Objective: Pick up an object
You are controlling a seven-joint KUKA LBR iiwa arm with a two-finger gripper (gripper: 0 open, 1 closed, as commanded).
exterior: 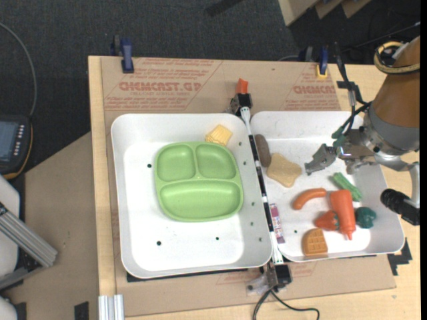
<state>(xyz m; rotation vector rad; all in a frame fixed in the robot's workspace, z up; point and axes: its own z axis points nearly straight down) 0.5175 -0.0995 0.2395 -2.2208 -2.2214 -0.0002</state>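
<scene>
A: Where is the hand [322,160] right now?

B: Over the right bin [300,127], above its upper middle, just right of the tan bread-shaped slab [283,171]. It grips nothing — whether it is spread or pressed together I cannot tell from this slant.

A: So which object would you go for?

B: The orange sausage [309,197] looks a fair pick (curved, smooth, lying apart from its neighbours). The carrot [343,211] is tapered and glossy, touching the red piece [327,221], so it may slip or drag that along. Best to come straight down, straddle the narrow width and close at the middle.

A: And the other things?

B: All toy food, plastic by the sheen: a waffle-textured orange piece [315,243] near the front wall, a green bean-like strip [347,186], a teal lump [365,216], a brown oval [262,150] by the divider. The left bin [133,199] holds a pale green plate [198,181] with 3 compartments, and a yellow ridged piece [218,136] just behind it.
</scene>
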